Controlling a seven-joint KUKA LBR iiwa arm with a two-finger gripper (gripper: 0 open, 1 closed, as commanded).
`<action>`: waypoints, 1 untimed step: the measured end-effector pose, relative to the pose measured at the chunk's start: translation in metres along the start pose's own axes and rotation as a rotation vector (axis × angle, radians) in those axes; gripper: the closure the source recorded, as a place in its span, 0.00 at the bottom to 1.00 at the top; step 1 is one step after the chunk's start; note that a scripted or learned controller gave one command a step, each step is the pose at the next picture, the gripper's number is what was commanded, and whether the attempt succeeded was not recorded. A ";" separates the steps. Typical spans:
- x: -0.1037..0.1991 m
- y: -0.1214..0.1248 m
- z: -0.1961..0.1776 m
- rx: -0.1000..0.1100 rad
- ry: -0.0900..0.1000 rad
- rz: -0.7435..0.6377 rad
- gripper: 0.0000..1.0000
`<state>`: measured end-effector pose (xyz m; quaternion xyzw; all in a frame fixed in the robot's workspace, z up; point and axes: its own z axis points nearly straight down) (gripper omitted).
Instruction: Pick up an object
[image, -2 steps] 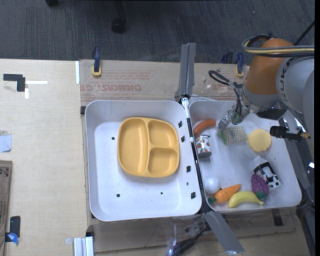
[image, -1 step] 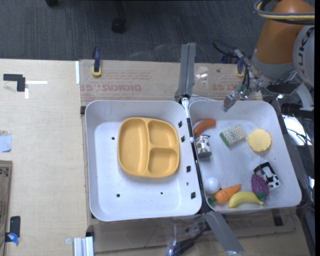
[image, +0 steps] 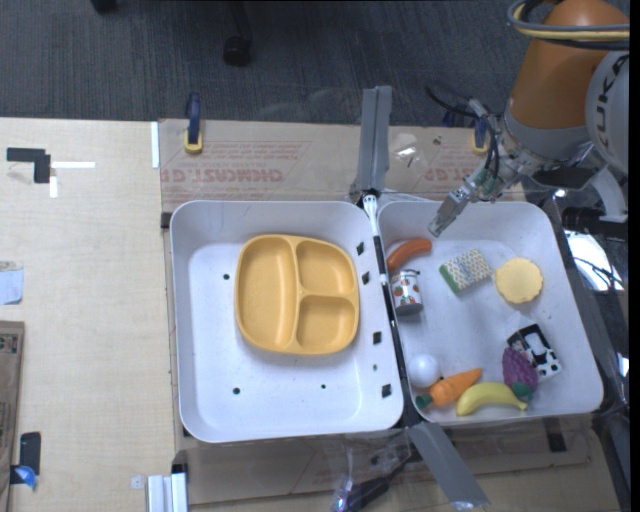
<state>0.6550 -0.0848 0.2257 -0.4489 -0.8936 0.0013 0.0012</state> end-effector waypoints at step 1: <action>0.000 0.000 0.000 0.000 0.000 0.000 0.00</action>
